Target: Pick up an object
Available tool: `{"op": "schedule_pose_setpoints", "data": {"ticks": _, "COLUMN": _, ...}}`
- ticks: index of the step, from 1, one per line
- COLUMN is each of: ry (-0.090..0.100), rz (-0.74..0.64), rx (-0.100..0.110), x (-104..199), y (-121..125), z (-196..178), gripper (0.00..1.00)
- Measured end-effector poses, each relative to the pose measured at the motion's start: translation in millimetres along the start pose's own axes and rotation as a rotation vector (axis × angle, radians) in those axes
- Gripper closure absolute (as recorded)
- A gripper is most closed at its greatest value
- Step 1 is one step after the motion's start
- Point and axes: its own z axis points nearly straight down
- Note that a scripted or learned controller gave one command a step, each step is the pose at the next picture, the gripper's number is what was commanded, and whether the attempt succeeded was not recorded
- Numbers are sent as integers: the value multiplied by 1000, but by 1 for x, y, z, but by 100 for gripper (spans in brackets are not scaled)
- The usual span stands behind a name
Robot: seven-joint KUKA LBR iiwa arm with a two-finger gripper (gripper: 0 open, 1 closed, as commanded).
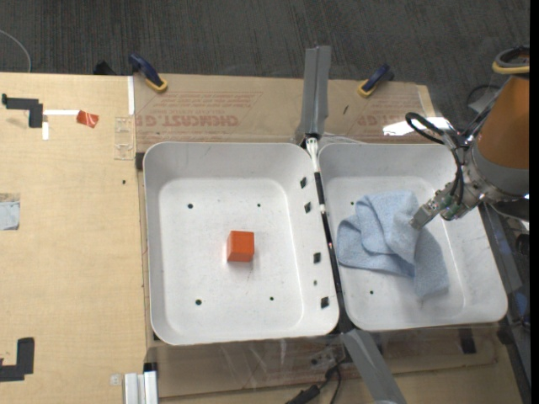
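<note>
One gripper (424,215) worked at the right bin (484,310), hanging low over the upper right part of the blue cloth (392,242), its tip at or just above the fabric; from where I stood I could not tell whether the claw was spread or closed, nor whether any cloth lay in it. The arm (505,133) reached in across that bin's right rim. The cloth lay crumpled across the middle of the right bin's floor, one fold running toward the left wall and a tail trailing toward the near right corner. In the left bin (156,225), well apart from the gripper, an orange block (241,247) sat alone near the centre of the floor. The step in hand appeared to be the approach to, or the grasp of, the cloth. The next move would likely call for a firm pinch on a raised fold, then a straight lift clear of the bin's floor, since soft fabric may slip free.
</note>
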Motion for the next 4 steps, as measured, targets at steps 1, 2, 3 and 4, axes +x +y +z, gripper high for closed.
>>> {"op": "schedule_pose_setpoints", "data": {"ticks": 1, "ry": -1, "rz": 35, "rx": 0, "x": -27, "y": 16, "z": -19, "gripper": 100}}
{"op": "schedule_pose_setpoints", "data": {"ticks": 2, "ry": 1, "rz": 208, "rx": 1, "x": -18, "y": -13, "z": 7, "gripper": 100}}
{"op": "schedule_pose_setpoints", "data": {"ticks": 3, "ry": 2, "rz": 267, "rx": 2, "x": -25, "y": 11, "z": 38, "gripper": 100}}
{"op": "schedule_pose_setpoints", "data": {"ticks": 4, "ry": 1, "rz": 215, "rx": 1, "x": 38, "y": 27, "z": 33, "gripper": 100}}
